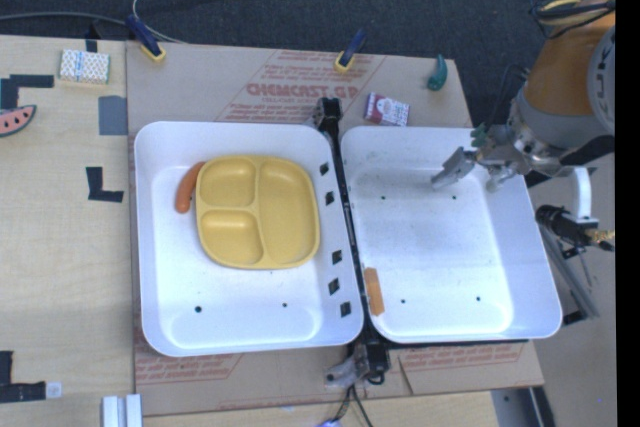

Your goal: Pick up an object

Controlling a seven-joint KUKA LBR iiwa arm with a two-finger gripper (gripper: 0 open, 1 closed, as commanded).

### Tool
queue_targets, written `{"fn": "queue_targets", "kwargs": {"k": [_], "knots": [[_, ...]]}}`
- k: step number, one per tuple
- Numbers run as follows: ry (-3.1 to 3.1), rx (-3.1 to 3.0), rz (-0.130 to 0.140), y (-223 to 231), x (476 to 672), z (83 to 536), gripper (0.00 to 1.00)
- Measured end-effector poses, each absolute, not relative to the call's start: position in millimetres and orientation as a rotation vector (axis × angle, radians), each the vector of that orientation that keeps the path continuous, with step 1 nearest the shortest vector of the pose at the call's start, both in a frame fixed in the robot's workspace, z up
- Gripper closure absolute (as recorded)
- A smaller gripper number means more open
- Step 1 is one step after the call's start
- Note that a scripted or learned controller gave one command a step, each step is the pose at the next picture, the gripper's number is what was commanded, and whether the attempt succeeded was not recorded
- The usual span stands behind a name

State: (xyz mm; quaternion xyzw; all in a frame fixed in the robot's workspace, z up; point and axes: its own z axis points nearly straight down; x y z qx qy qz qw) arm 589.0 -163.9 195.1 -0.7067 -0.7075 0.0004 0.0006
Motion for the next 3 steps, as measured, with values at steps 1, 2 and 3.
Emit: {"fn": "queue_targets", "kwargs": {"k": [1, 2, 3], "knots": [[-2.222, -2.217, 0.002, -97.8, 576.4, 126.4, 0.00], [-2.223, -2.221, 0.000, -94.3, 570.4, 85.7, 0.00], [-2.228, -2.224, -0.004, -93.9, 558.4, 86.3, 0.00]]}}
